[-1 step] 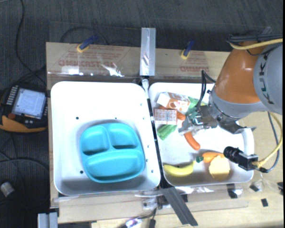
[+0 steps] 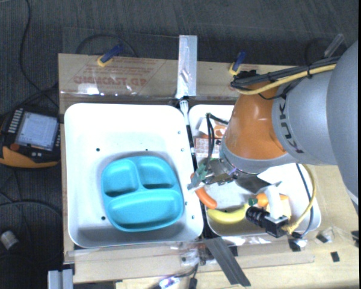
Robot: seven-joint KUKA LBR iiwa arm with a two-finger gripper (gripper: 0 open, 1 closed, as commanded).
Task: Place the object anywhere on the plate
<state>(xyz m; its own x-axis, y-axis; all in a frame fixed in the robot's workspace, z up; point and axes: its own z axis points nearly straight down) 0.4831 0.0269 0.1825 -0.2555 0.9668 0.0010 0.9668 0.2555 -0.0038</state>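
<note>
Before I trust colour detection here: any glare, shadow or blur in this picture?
Camera view: even light, sharp overall; the blue plate reads cleanly with a soft sheen; the left bin is bright white but not blown out; the arm shades the right bin, where the banana lies.

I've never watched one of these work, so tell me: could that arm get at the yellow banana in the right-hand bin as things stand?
Probably yes. The banana lies uncovered near the right bin's front edge, just below the gripper. An orange carrot lies close against it, and so might get nudged.
</note>
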